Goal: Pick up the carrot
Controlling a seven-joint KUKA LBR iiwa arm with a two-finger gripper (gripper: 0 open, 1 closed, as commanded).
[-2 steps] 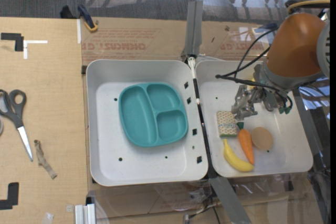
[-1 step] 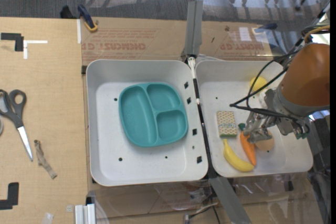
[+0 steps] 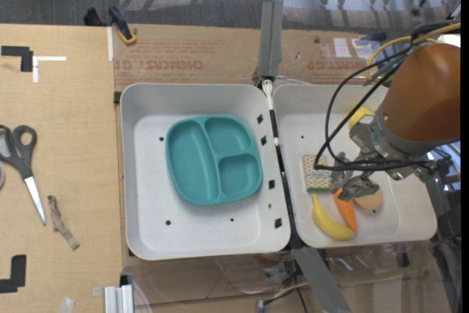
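In the right bin (image 3: 410, 231), near its front wall, the carrot (image 3: 346, 214) lies short and orange, touching the banana (image 3: 330, 220) on its left and with a pale rounded item (image 3: 371, 201) just beside it on the right. A patterned sponge (image 3: 316, 174) rests just behind the banana. The end effector (image 3: 357, 189) hangs directly over the carrot's upper end, under the arm (image 3: 429, 95); from here I cannot tell how it is set, nor whether it touches the carrot. The left bin (image 3: 135, 157) holds a teal plate (image 3: 214, 160).

The carrot looks like a toy: probably light, stiff and smooth, so likely to slip under an off-centre squeeze. Its tapered form suggests gripping across the thicker middle, not the tip. The banana pressed against its side leaves little room there, so a grip may nudge or catch both.
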